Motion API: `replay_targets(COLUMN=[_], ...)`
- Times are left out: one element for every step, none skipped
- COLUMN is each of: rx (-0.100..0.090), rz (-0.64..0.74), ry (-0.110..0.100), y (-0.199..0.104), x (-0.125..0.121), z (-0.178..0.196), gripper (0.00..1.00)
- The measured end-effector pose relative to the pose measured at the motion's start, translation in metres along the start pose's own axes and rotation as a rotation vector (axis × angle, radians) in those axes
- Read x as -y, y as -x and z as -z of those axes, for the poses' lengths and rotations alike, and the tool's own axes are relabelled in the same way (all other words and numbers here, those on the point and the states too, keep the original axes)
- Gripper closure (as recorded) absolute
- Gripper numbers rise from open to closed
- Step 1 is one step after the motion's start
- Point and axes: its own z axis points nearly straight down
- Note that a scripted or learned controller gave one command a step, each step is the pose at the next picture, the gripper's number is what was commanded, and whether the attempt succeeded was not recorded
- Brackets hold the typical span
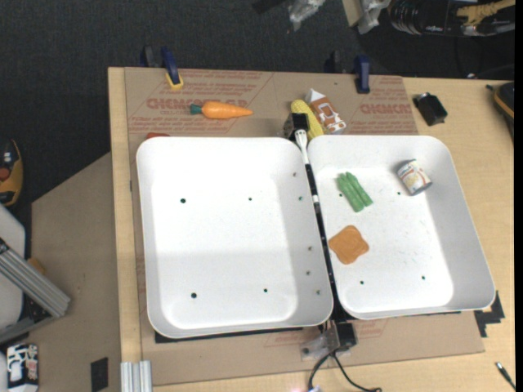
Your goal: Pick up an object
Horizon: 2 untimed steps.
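Observation:
The right bin (458, 243) holds three things: a green bean-like bundle (354, 191) near its middle, a flat orange-brown piece (349, 245) below that, and a small silver can (413, 176) lying toward the upper right. My gripper (336, 13) hangs high at the top edge of the camera view, well behind both bins. Its two pale fingers (304, 5) stand apart, open, with nothing between them. It is far from every object.
The left bin (163, 219) lies beside the right one. On the cardboard behind the bins lie a toy carrot (221, 111), a yellow toy (301, 114) and a small orange-and-white packet (328, 115). Two blue clamps (172, 69) hold the board's back edge.

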Motion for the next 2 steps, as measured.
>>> replay_targets(rx=[0.000,0.000], rz=[0.001,0.001], ry=[0.006,0.004], y=[-0.0007,-0.0007], x=[-0.0003,-0.0004], z=[0.0114,0.0106], gripper=[1.00,0.00])
